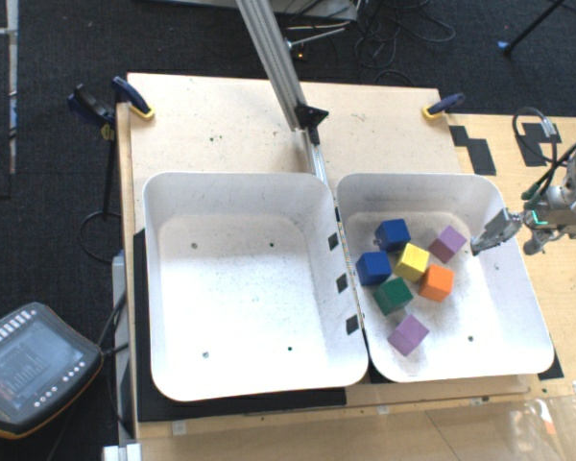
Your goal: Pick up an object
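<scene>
Cubes of coloured foam (411, 272) cluster mid-right bin (518, 353), the lilac cube (448, 243) nearest the right rim where the gripper (504, 227) hovers, grip state unreadable, so it should centre over one block before dropping.

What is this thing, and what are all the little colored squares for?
It is a robot arm. One camera looks down from above on a bench with two white trays. The arm comes in from the right, and its gripper, the part that grabs, hangs over the right tray, holding nothing. In that tray lie seven toy blocks: two blue, two purple, a yellow, an orange and a green. The robot's job is to pick one up.
</scene>
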### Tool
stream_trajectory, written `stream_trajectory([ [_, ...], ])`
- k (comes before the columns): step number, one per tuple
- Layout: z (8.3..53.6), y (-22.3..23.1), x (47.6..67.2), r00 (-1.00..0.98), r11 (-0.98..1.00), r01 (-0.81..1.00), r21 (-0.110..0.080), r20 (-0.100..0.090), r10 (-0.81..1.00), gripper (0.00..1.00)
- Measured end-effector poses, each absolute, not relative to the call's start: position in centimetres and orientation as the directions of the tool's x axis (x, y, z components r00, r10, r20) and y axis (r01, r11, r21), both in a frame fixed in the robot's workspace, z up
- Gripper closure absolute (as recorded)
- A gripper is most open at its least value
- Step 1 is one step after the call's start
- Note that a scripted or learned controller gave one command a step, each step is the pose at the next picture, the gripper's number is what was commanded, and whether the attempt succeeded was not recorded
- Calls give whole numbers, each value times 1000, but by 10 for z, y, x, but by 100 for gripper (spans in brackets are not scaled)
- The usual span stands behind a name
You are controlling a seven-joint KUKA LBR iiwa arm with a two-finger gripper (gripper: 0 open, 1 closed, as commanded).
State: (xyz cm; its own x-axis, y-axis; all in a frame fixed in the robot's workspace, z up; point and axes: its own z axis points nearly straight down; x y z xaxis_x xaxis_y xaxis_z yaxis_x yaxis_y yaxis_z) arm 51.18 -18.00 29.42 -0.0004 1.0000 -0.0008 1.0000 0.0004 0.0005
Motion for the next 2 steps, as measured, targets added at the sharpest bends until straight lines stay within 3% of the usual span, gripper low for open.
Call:
stream_trajectory([
  [2,184,-173,503,1,-1,1000,-7,2,1000,0],
])
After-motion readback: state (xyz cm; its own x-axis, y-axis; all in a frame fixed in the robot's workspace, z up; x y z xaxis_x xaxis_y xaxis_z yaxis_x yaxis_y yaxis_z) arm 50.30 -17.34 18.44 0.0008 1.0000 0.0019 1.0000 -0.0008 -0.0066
